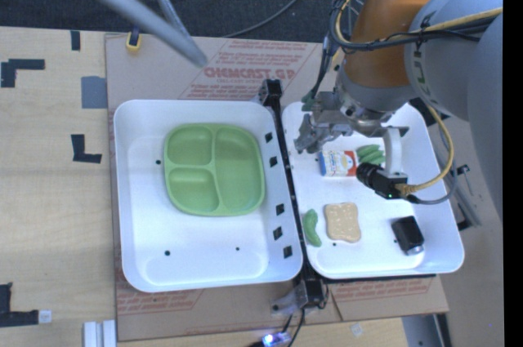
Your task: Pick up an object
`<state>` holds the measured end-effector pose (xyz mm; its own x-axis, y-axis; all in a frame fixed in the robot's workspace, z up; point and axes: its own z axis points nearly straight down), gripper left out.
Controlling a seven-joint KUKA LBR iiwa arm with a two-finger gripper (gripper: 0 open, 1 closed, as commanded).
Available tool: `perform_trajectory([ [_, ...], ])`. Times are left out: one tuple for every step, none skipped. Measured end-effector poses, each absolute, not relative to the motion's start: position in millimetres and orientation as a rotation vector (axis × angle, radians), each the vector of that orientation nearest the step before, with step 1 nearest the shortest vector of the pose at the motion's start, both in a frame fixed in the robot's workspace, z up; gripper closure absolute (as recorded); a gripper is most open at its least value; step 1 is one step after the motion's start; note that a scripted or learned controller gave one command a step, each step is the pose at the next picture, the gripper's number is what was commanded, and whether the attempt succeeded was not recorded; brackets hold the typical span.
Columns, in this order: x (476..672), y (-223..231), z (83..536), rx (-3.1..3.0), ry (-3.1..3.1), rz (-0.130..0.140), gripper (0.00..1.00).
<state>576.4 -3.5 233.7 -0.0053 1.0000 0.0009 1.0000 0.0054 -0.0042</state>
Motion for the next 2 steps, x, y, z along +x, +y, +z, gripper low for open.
perform_trajectory([
  [559.7,42,239,-2.213,-2.226,0.001,1.00],
  [537.2,88,224,-2.212,-2.226,0.005,1.00],
])
